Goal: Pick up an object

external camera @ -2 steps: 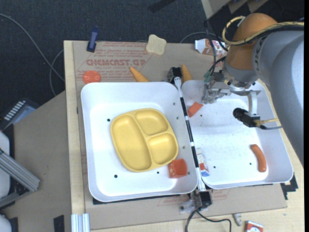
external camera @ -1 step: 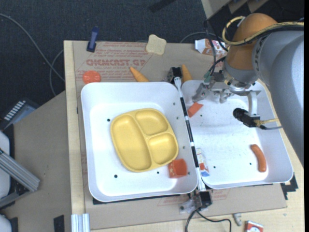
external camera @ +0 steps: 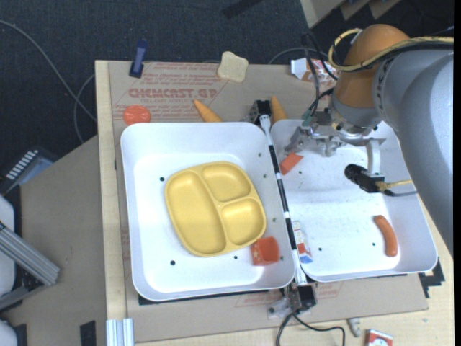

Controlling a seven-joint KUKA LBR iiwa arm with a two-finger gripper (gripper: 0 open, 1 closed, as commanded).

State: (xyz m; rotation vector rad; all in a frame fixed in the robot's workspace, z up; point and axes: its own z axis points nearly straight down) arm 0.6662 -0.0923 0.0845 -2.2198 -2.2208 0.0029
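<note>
Left white bin (external camera: 144, 193): holds a yellow three-compartment plastic plate (external camera: 214, 207), with a small orange-red block (external camera: 265, 251) just beside the plate's near corner.
Right white bin (external camera: 410, 254): orange sausage-shaped toy (external camera: 386, 235) near the right wall, small orange-red wedge (external camera: 291, 163) up by the divider.
Gripper (external camera: 317, 137): hangs over the right bin's far end, near the wedge; honestly can't tell how far open it is or if it's got anything.
Beyond the bins: tan bread-slice toy (external camera: 233, 66) on the cardboard.
</note>
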